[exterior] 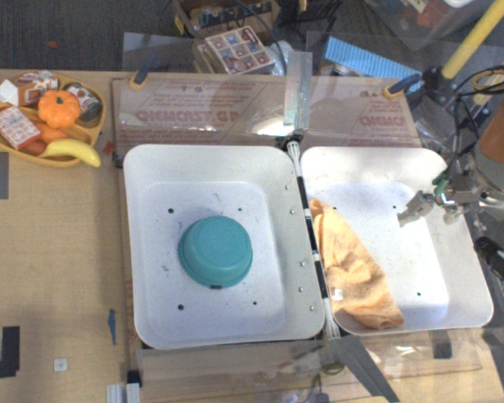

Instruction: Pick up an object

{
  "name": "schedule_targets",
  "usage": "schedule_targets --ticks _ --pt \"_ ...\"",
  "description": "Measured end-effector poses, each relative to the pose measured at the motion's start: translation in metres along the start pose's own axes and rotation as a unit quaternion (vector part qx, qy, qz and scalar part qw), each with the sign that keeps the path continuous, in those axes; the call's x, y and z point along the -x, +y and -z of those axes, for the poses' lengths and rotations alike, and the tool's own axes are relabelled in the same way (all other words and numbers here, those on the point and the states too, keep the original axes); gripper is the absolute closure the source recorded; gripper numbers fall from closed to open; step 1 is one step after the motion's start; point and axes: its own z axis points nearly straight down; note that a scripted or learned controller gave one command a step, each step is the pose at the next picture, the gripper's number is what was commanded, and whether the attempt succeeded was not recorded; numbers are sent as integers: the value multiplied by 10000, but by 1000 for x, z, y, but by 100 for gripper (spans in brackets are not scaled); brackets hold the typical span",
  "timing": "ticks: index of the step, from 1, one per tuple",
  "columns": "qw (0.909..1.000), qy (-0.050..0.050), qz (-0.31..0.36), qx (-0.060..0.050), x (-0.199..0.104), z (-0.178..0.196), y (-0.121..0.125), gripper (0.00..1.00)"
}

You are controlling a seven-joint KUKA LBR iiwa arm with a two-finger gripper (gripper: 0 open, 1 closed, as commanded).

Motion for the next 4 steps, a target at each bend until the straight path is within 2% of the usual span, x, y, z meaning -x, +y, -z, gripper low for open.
schedule_targets --ticks 1,2,3,4 --pt "9962 -12 874 43 -60 -79 -27 0" --pt "9866 -16 1634 45 -72 -79 81 0" --pt "9807 -13 1954 42 -95 -78 14 0" --pt "9750 -11 2224 44 -93 -79 -41 0"
